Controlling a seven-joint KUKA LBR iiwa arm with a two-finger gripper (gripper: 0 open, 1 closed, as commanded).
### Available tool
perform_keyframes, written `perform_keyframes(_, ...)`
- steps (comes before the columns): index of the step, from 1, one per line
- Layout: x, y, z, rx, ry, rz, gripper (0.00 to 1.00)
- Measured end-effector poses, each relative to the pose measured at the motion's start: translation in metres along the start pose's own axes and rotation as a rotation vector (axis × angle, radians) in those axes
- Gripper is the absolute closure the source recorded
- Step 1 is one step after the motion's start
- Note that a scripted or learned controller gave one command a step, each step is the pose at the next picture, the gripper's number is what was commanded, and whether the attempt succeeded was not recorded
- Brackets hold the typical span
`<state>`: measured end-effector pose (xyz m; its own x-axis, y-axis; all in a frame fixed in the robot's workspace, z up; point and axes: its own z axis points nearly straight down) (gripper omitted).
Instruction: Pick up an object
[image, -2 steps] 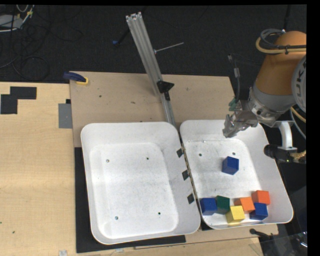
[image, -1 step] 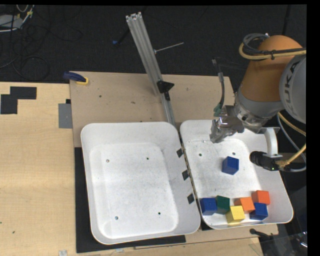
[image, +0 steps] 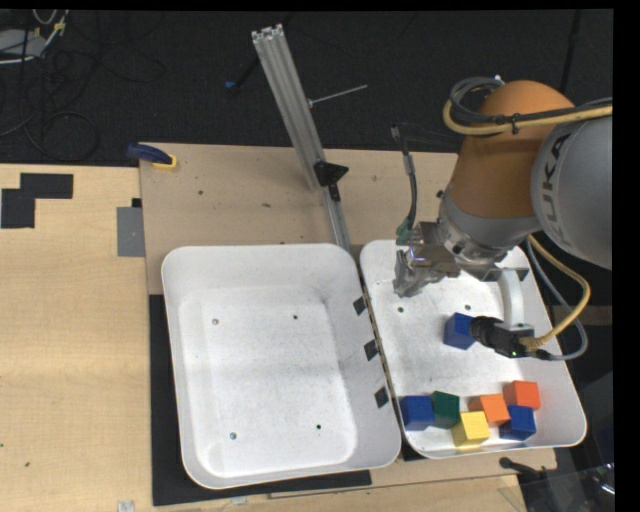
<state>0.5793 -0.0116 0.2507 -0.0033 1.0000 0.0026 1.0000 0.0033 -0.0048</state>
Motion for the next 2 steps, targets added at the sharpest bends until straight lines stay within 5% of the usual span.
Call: perform_keyframes(2,0.097,-0.012,0.016,-0.001,-0.001,-0.001,1.00)
